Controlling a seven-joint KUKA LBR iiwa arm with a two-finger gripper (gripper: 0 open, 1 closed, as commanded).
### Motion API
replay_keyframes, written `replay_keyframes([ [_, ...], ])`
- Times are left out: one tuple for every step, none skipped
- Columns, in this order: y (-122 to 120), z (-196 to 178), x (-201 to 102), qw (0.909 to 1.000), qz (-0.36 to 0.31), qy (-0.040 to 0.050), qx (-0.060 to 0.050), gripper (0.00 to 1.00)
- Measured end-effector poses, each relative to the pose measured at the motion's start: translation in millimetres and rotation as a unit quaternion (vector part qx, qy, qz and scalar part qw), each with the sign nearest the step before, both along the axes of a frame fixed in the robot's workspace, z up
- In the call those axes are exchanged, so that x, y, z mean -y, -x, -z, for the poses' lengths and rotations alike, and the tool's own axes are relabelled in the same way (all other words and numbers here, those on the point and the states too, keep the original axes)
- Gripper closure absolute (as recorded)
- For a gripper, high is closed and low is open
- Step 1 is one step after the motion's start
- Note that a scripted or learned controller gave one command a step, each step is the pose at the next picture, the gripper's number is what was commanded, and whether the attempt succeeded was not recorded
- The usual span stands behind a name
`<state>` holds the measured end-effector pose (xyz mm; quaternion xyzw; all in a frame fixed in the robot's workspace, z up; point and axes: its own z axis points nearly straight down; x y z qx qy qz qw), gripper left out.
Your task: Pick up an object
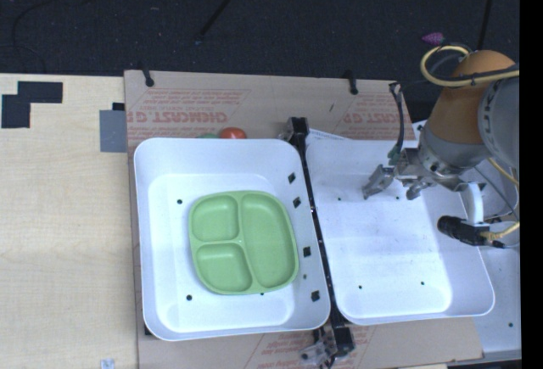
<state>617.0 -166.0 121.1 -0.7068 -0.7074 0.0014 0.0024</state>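
A light green divided plate (243, 241) lies flat in the middle of the left bin (161, 164). My gripper (395, 188) hangs over the far right part of the right bin (382, 274), well away from the plate. Its two grey fingers (375, 185) are spread apart, so it is open, with nothing between them.
A small red-orange object (232, 134) sits on the cardboard just behind the left bin's far rim. A black divider (310, 215) runs between the two bins. The arm's orange band (475, 75) and grey body stand at the right edge.
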Motion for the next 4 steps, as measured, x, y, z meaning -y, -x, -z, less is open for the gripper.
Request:
replay_keyframes([
  [-0.6, -12.1, 0.5, 1.0, 0.0, 0.0003, 0.001, 1.0],
  [4.2, -66.6, 8.7, 1.0, 0.001, 0.0013, 0.004, 1.0],
  [4.2, -109.4, 6.2, 1.0, 0.0, 0.0009, 0.004, 1.0],
  [13.4, -161.9, 11.6, 1.0, 0.002, 0.0011, 0.004, 1.0],
])
